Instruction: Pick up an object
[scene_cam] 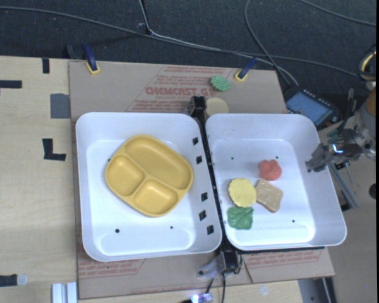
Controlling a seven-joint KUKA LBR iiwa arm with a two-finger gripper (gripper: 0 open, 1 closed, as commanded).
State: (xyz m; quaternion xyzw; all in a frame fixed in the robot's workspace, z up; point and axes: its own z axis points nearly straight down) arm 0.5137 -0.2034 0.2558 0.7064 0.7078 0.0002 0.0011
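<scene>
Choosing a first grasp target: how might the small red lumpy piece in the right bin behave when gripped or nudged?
The small red lumpy piece looks rounded, so a nudge would probably roll it. Its small size suggests it is light and may skid on the smooth right white bin. It lies apart from its neighbours, so fingers likely have room.

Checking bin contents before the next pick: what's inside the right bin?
The right bin holds four small pieces clustered near its middle: a red one, a yellow one, a tan one and a green one. Anything beneath them is hidden.
</scene>
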